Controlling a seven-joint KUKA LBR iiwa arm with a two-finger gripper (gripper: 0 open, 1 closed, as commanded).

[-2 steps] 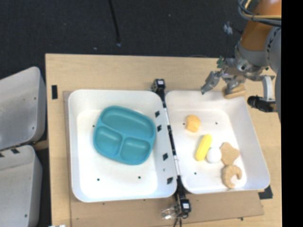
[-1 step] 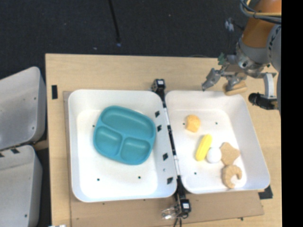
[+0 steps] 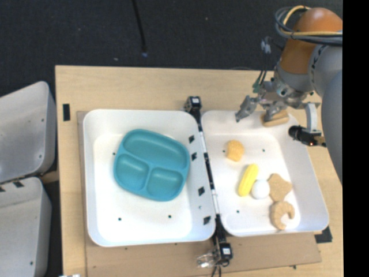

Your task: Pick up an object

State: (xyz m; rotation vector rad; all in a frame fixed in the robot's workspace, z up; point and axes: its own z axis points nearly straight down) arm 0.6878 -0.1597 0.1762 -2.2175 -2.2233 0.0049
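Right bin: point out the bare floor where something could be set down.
Free: the right bin's far strip between the gripper and the orange ball, and the near-left corner below the banana. Crowded: banana, white ball, tan pieces.

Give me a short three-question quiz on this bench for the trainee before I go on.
1. True or false: the blue plate lies in the left bin.
2. Which thing touches the white ball on its left side? A) yellow banana B) blue plate C) black cable
3. Fill in: the tool hangs over the ____ edge of the right bin.

Key: 1 true; 2 A; 3 far (top of the view).
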